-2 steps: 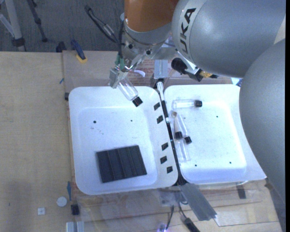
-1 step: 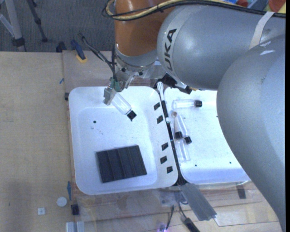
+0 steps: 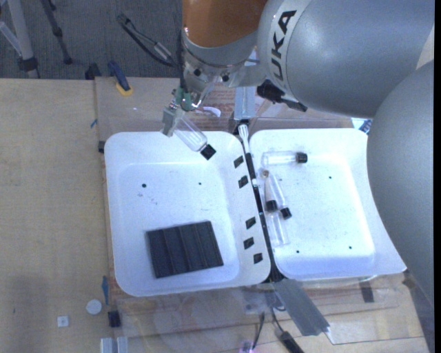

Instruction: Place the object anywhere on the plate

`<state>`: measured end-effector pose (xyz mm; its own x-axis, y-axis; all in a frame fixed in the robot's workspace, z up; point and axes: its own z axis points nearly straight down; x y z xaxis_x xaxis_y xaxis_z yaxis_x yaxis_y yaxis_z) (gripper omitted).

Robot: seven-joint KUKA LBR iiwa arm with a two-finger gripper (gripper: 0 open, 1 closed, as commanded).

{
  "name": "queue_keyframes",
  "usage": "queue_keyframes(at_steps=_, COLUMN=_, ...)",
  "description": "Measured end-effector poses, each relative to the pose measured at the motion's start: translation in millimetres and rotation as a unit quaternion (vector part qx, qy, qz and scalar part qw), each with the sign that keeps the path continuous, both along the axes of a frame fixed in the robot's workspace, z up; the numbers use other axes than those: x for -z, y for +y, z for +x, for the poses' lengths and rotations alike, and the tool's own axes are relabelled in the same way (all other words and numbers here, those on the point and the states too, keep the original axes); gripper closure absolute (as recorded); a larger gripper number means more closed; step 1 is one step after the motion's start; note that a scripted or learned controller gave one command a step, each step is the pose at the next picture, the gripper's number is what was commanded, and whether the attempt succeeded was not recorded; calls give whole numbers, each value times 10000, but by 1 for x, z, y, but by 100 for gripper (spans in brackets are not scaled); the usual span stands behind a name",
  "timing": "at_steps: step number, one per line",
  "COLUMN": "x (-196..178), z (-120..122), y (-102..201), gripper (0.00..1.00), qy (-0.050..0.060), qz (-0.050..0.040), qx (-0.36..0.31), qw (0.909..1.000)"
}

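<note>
Arm (image 3: 331, 48): grey KUKA iiwa with an orange band (image 3: 220, 21) above the wrist, entering from the right and reaching over the far edge of the bench toward the left bin.

Gripper (image 3: 180, 118): poised above the far rim of the left bin, near that bin's far right corner; its two fingers are pinched on the upper end of a clear tube.

Held tube (image 3: 193, 138): a transparent tube with a black cap (image 3: 209, 152) at its lower end, tilted down and to the right from the fingers; it hangs over the far part of the left bin, and whether the cap touches the bin floor cannot be told.

Left bin (image 3: 124, 207): shallow, white, with rounded corners; its right rim meets the right bin along the middle divider.

Plate (image 3: 185, 249): a dark, ribbed rectangular slab lying flat in the near part of the left bin, slightly turned, well apart from the held tube.

Right bin (image 3: 344, 207): shallow and white, holding further clear tubes.

Tube at far edge (image 3: 282, 158): lying crosswise near the far rim of the right bin, black cap pointing right.

Tubes by divider (image 3: 274, 207): clear tubes with black caps lying lengthwise along the left wall of the right bin, close together.

Bench (image 3: 48, 207): pale wooden surface bearing both bins.
</note>
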<state>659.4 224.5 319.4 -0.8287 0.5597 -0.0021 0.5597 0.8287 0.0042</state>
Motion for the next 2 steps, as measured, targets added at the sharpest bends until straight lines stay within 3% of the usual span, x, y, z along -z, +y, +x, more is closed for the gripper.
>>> queue_keyframes(at_steps=1, x=62, z=-1, y=1, gripper=100, qy=20, qz=-9, qx=-669, qw=9978)
queue_keyframes(at_steps=2, x=27, z=-1, y=2, gripper=100, qy=-17, qz=-4, qx=-1342, qw=9909)
